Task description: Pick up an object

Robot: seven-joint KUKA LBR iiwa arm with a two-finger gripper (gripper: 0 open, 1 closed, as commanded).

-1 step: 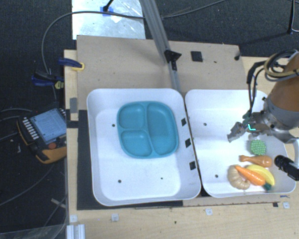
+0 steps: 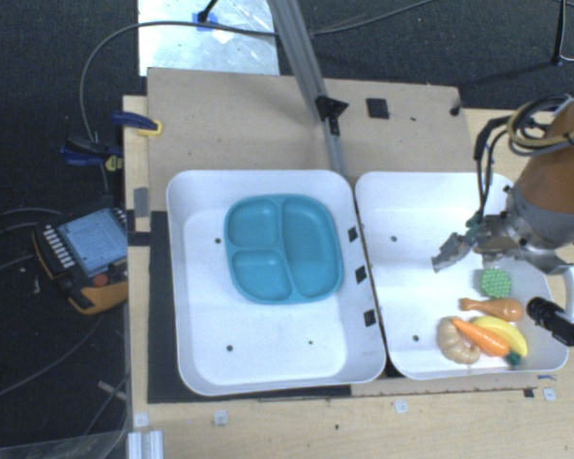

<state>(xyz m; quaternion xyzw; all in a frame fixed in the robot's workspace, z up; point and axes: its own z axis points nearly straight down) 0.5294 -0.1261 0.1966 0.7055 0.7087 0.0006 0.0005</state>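
Note:
Several toy foods lie in the near right corner of the right bin: a green knobbly piece, a brown drumstick, a yellow banana, an orange carrot and a tan lump. My gripper hangs over the middle of the right bin, left of the green piece and above the food pile. Nothing shows between its fingertips. The arm's orange band sits at the right edge.
A blue divided plate lies in the left bin. A grey pole slants down to the divider between the bins. Clamps and a handheld device lie left of the bench.

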